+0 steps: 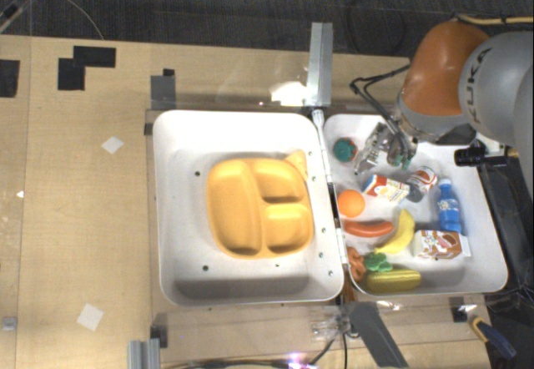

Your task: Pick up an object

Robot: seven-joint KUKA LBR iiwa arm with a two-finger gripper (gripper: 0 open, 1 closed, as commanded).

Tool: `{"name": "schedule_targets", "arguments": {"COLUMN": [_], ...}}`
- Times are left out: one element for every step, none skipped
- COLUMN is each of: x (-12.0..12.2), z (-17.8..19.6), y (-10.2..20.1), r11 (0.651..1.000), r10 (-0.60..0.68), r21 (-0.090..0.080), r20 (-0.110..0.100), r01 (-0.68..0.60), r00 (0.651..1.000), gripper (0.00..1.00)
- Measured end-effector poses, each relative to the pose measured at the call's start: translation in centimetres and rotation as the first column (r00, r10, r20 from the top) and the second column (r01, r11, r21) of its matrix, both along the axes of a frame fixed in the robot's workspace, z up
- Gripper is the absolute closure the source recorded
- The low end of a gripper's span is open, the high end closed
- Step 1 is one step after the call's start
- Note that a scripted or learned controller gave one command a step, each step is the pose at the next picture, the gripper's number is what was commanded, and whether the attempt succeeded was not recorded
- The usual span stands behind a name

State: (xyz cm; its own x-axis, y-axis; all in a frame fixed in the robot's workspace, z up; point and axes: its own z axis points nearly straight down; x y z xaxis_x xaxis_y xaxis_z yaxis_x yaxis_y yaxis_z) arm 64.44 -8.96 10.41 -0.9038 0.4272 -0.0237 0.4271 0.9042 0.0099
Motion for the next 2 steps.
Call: {"name": "schedule_targets", "arguments": {"x": [0.14,0.11], "z": [1.23,1.18], "y": [0.67,0.67], "r11": [1.000,1.000], "r10": [-0.017,-0.017], "r21": [0.001,0.001], "r20": [-0.015,-0.016], "r01": [0.017,0.017], "r00": [1.000,1.000], "gripper": [1.00,0.00]}}
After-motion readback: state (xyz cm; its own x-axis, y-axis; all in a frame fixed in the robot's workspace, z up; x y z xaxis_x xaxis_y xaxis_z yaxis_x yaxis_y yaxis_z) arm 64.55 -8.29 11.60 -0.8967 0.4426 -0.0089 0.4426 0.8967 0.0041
